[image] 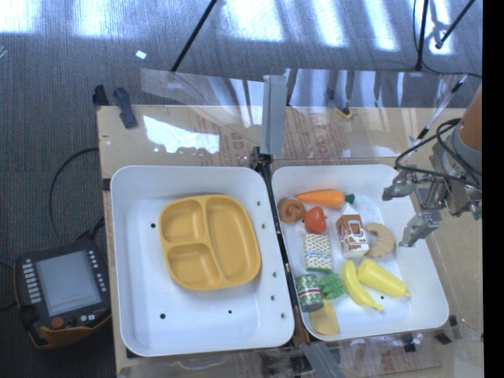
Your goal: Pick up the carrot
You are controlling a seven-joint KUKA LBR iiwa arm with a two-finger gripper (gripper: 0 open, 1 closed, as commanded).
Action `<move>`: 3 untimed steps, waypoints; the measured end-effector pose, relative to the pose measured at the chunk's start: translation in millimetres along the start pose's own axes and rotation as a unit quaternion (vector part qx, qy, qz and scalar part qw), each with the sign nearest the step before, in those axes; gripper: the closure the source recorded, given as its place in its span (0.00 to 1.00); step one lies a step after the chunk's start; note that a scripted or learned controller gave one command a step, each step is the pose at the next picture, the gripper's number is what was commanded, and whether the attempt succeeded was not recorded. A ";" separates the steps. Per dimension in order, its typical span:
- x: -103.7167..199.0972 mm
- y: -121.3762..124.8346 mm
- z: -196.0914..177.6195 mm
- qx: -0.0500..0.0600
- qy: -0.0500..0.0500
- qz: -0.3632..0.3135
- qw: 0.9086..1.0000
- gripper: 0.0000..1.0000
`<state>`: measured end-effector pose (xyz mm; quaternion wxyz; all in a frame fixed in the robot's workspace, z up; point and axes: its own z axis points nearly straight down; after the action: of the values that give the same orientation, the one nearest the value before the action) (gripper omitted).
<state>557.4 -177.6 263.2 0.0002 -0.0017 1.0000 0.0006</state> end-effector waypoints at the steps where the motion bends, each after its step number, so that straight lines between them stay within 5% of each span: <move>1: -44.2 47.1 59.7 -0.001 0.003 -0.037 0.999 0.00; 2: -85.0 37.1 164.0 -0.001 0.001 0.019 1.000 0.00; 3: -84.7 82.4 172.3 0.001 0.001 0.104 0.995 0.00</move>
<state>641.9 -94.7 91.1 -0.0005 0.1022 0.9948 -0.0003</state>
